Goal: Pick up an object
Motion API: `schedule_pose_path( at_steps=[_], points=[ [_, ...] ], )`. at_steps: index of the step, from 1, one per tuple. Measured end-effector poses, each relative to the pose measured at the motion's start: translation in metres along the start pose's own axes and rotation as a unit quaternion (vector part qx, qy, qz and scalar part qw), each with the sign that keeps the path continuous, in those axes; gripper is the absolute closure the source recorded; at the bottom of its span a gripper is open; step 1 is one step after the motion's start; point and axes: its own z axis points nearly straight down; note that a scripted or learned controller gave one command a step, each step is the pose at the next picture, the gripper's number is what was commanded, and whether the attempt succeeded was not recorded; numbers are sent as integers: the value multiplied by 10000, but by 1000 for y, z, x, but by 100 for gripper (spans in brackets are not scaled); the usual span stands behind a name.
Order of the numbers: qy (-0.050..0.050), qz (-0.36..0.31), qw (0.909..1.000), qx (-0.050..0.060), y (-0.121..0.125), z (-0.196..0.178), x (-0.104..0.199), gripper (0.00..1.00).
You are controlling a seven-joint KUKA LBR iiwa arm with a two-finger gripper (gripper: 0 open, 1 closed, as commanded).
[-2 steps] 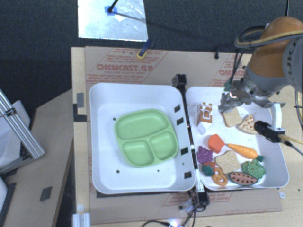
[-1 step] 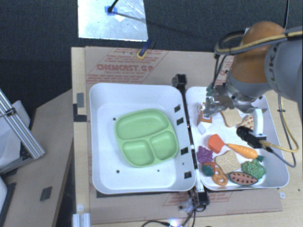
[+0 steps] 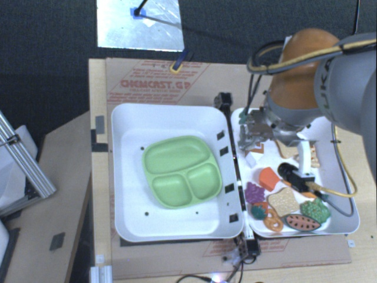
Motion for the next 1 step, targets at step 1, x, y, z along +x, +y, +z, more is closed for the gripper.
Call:
schedule_pose_path(
  at_steps=[1],
  points=[
    [1,-8,10000,-6,-3,-6,52,100]
  ],
)
